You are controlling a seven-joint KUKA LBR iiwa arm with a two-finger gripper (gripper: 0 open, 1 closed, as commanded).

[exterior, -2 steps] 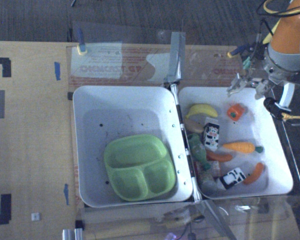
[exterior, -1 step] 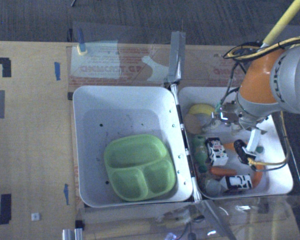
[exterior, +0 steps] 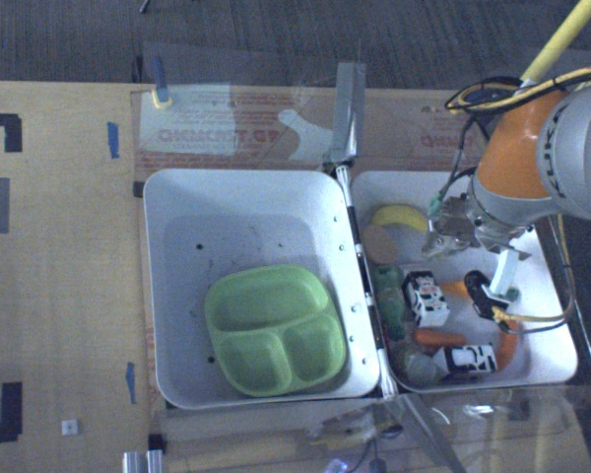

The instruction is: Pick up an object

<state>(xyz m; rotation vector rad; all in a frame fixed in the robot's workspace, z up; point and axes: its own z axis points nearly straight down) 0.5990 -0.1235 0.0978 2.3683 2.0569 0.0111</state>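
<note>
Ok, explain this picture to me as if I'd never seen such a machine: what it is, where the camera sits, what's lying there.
The grey and orange thing on the right is a robot arm. It reaches in over a bench, and its job is to pick up an object. One camera, fixed above, looks down at a slant.

On the bench stand two shallow white bins side by side. The left bin holds a green divided tray. The right bin holds a jumble of small things: a yellow banana, a black and white toy, an orange carrot and more bits too small to name.

The arm ends in a pincer, which hangs over the right bin, near the banana. Whether it is open or shut, or grips anything, cannot be told from here.
</note>
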